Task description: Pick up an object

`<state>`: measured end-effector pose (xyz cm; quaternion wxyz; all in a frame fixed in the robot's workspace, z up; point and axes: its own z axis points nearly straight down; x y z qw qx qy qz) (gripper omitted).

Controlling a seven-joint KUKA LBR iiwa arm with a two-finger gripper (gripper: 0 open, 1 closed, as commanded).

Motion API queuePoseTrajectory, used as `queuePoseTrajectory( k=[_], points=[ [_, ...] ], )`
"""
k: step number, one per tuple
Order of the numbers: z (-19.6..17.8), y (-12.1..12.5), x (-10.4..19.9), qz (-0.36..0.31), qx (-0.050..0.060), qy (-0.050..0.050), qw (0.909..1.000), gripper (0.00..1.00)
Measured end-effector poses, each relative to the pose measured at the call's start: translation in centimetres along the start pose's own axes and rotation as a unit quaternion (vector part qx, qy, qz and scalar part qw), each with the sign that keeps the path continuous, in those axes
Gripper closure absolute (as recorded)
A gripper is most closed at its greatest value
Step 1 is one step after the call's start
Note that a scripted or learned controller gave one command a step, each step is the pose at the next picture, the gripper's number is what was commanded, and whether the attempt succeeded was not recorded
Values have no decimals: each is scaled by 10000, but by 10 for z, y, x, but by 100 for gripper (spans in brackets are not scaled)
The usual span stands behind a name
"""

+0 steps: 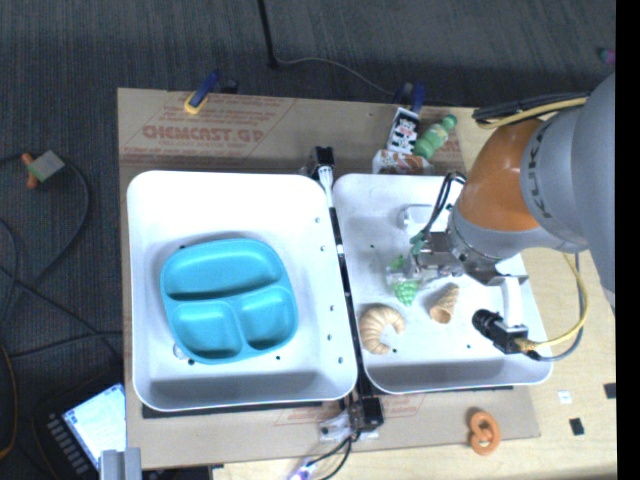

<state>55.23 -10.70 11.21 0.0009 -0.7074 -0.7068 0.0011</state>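
Observation:
The right bin (520,373) holds a tan croissant-shaped piece (380,326) near its front, a small tan cone (444,303), a little green object (406,291) and a pale white piece (415,215) toward the back. My gripper (427,259) hangs low over the bin's middle, just above and to the right of the green object and left of the cone. The wrist and the orange band cover the bin's right part.
A blue divided tray (228,298) lies in the left bin (150,368). Behind the right bin stand a green toy bottle (433,138) and a small printed box (400,140). An orange ring (484,430) lies on the bench in front.

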Motion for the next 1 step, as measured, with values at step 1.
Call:
queuePoseTrajectory(
  k=[1],
  points=[
    [-87,14,82,-14,-17,2,10000,100]
  ],
)
